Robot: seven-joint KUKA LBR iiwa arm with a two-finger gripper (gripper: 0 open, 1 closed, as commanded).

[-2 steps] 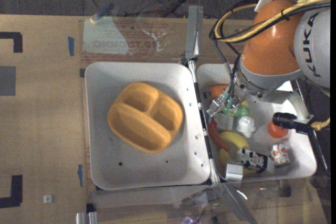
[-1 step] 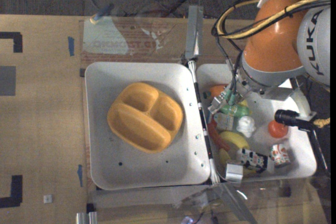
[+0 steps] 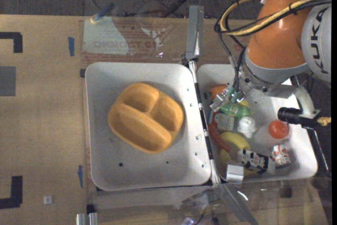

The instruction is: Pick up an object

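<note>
My gripper (image 3: pixel 230 96) reaches down into the right bin (image 3: pixel 305 158) at its upper left, under the arm's big orange band. It hangs right over a green object (image 3: pixel 235 109), whose top edge it seems to touch. An orange item (image 3: pixel 216 91) peeks out just left of the gripper. Below the green object lie a white lumpy object (image 3: pixel 246 125) and a yellow banana (image 3: pixel 235 140). A red ball-like fruit (image 3: pixel 278 129) rests further right.
The left bin (image 3: pixel 100 160) holds an orange divided plate (image 3: pixel 146 117). In the right bin's front lie a black-and-white box (image 3: pixel 254 160), a small red-and-white carton (image 3: pixel 281 155), and a silver can (image 3: pixel 234 172). A red strip (image 3: pixel 212 134) lies along the bin's left wall.
</note>
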